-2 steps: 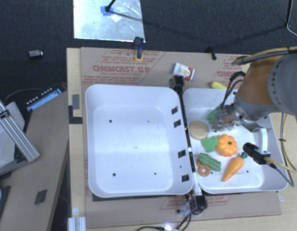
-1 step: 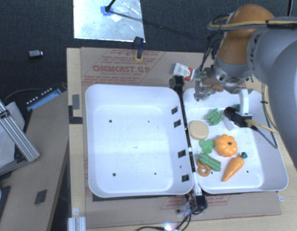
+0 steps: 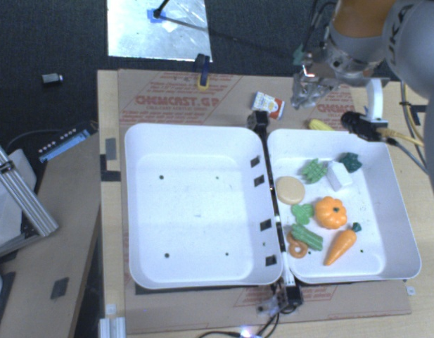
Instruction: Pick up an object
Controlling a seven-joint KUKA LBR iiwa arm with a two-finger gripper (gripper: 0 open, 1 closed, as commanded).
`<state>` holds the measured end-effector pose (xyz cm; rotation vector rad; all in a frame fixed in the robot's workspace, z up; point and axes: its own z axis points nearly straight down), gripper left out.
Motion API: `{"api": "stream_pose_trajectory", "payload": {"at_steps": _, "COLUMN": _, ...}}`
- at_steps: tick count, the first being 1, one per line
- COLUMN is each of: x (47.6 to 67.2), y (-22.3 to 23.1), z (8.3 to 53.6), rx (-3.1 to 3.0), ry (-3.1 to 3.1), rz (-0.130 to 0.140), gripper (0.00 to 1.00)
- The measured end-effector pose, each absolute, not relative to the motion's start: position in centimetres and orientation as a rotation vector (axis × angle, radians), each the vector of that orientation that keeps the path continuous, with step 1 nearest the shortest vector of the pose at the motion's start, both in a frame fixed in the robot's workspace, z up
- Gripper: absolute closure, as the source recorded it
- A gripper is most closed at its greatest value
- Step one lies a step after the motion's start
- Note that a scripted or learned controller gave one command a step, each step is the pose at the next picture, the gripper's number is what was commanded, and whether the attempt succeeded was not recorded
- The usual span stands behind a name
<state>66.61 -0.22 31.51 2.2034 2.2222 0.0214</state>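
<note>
My gripper [image 3: 305, 98] hangs high over the bench, just behind the back rim of the right bin [image 3: 392, 189]. No object shows under or in it. The right bin holds an orange pumpkin [image 3: 330, 212], a carrot [image 3: 341, 245], a tan round disc [image 3: 290, 189], a white block [image 3: 337, 176], a dark green broccoli piece [image 3: 351, 162], a light green leafy piece [image 3: 314, 170], a green pod [image 3: 307, 235] and a small orange ring [image 3: 297, 248].
The left bin [image 3: 195, 203] sits beside the right one, joined by a black hinge strip [image 3: 269, 189]. Behind the bins, on the cardboard, lie a small red and white carton [image 3: 267, 104] and a yellow piece [image 3: 319, 125].
</note>
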Motion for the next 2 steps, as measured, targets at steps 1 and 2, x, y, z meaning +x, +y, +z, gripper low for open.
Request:
{"api": "stream_pose_trajectory", "payload": {"at_steps": 1, "x": 66.9, "y": 5.9, "z": 34.3, "rx": 2.208, "ry": 2.232, "rz": 0.010, "gripper": 1.00}}
{"api": "stream_pose_trajectory", "payload": {"at_steps": 2, "x": 66.8, "y": 6.3, "z": 54.5, "rx": 2.204, "ry": 2.219, "rz": 0.025, "gripper": 1.00}}
